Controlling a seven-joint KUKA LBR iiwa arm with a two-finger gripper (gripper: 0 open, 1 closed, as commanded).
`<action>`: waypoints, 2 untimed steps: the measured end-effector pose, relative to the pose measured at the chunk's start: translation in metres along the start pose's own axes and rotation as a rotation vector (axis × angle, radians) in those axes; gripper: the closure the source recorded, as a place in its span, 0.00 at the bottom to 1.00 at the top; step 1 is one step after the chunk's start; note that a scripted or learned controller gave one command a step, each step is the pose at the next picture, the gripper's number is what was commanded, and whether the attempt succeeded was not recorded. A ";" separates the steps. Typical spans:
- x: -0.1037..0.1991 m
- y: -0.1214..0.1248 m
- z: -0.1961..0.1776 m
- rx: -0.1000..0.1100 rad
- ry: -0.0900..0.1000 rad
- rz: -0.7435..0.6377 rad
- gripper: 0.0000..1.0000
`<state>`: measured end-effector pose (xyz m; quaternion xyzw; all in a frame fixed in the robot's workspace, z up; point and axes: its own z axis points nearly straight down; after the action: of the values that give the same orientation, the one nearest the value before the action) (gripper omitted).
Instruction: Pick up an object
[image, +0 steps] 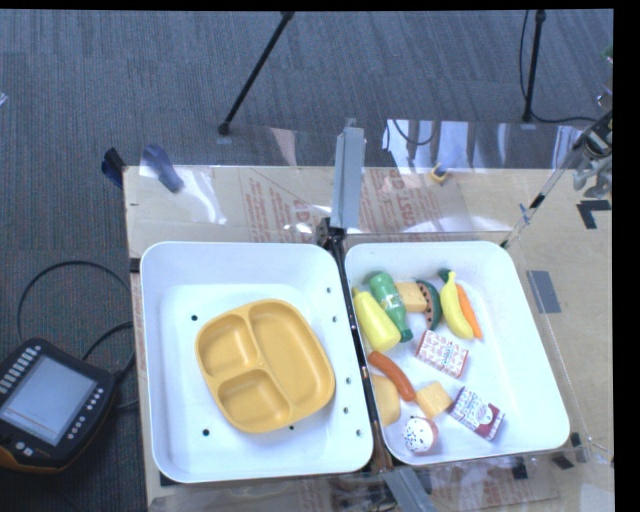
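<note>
Toys crowd the right bin (530, 330); we'd pick the carton (476, 413), apart from others. Claw (592, 160) state: cannot tell.

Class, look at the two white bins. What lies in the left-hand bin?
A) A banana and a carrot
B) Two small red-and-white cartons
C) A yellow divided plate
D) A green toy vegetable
C: the yellow divided plate lies alone in the left bin, while the banana, cartons and other toy foods sit in the right bin.
</note>
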<state>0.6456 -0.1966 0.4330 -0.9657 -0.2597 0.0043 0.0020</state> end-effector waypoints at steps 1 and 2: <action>0.001 -0.025 0.014 0.001 0.000 0.060 1.00; 0.001 -0.026 0.014 0.001 0.000 0.059 0.00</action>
<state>0.6336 -0.1737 0.4196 -0.9729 -0.2310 0.0046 0.0022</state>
